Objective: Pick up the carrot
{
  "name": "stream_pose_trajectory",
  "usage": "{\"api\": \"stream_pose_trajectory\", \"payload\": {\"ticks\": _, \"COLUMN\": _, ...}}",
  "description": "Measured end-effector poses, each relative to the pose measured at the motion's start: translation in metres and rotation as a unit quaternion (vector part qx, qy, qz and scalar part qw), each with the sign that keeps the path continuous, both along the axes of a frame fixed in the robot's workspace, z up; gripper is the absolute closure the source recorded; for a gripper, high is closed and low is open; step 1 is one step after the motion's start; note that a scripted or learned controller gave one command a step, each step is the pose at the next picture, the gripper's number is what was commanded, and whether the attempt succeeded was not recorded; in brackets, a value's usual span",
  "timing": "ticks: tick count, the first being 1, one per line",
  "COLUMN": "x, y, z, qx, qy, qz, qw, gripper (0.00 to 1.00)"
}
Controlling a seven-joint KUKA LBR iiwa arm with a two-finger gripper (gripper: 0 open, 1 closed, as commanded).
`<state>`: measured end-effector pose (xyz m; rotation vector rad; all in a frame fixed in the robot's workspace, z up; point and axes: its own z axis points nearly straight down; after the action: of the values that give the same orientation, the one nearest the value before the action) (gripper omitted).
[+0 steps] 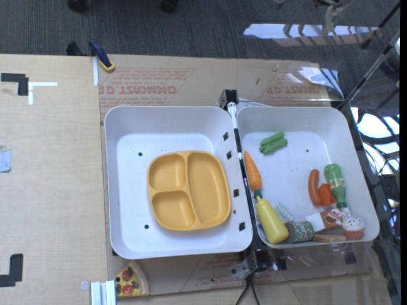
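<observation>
We've got the carrot [252,171] lying in the right bin [337,122], tight against its left wall, tip up. A yellow bottle [271,220] sits just below it, green beans [273,142] up top. Left bin [121,170] holds a yellow 3-section plate [189,189].

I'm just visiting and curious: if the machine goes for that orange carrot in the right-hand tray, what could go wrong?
Two likely snags. The orange toy carrot lies right against the left wall of the right white bin, so a finger may hit the wall instead of slipping beside it. Also, the yellow squeeze bottle sits just below the carrot's lower end, close enough that a slightly misplaced grab could nudge it or catch it instead.
</observation>
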<state>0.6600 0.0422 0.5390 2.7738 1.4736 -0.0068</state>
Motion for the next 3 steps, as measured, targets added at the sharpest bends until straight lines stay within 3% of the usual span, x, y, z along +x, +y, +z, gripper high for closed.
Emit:
{"api": "stream_pose_trajectory", "payload": {"ticks": 1, "x": 0.0, "y": 0.005, "z": 0.0, "qx": -0.0001, "qy": 0.0, "qz": -0.129, "qw": 0.9917, "gripper": 0.0}}
{"api": "stream_pose_trajectory", "payload": {"ticks": 2, "x": -0.006, "y": 0.027, "z": 0.001, "qx": 0.0004, "qy": -0.001, "qz": -0.249, "qw": 0.9685, "gripper": 0.0}}
{"api": "stream_pose_trajectory", "payload": {"ticks": 3, "x": -0.009, "y": 0.011, "z": 0.001, "qx": -0.0001, "qy": -0.002, "qz": -0.329, "qw": 0.9444, "gripper": 0.0}}
